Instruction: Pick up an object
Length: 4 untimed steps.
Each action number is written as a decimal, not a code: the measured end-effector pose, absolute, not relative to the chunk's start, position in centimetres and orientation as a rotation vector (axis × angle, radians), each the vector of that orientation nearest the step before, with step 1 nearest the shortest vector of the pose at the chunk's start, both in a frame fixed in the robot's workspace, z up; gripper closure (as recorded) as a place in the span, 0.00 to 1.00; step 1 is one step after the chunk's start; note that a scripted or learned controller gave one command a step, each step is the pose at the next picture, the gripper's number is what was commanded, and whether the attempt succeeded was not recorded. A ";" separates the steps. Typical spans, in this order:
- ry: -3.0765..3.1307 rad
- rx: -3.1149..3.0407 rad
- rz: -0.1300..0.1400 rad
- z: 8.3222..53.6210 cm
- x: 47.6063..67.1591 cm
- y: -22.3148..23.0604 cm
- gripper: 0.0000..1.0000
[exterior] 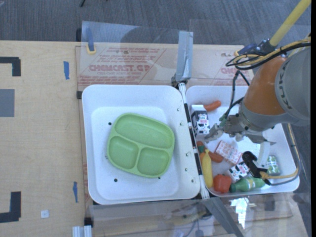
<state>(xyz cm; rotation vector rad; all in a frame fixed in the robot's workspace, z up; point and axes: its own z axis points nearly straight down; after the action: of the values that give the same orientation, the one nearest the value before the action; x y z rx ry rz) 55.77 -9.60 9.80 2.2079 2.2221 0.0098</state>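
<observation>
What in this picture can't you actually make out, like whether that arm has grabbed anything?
- Gripper: in the camera view the arm's own wrist covers it, so any grasp is unclear.
- Right bin: the arm hides its middle and far side, and whatever lies there.
- Black-and-white toy and pink patterned packet: too small and blurred to identify.
- Green bottle: label unreadable, partly crossed by a yellow cable.

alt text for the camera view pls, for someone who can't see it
A grey and orange robot arm reaches from the right over the right white bin, which holds small toy foods, including a carrot and a banana. The left white bin holds a green divided plate.
</observation>
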 end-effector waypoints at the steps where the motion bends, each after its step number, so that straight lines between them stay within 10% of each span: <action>1: 2.200 2.241 0.004 8.6 56.1 -10.6 0.00; 2: 2.146 2.293 -0.001 8.6 66.6 -11.5 0.00; 3: 2.152 2.285 0.000 9.7 66.7 -11.2 1.00; 4: 2.152 2.285 -0.001 9.7 66.7 -11.2 0.00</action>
<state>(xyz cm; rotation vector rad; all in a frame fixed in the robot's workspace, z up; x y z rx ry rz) 66.71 -11.22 9.67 2.2851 2.1523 -0.0006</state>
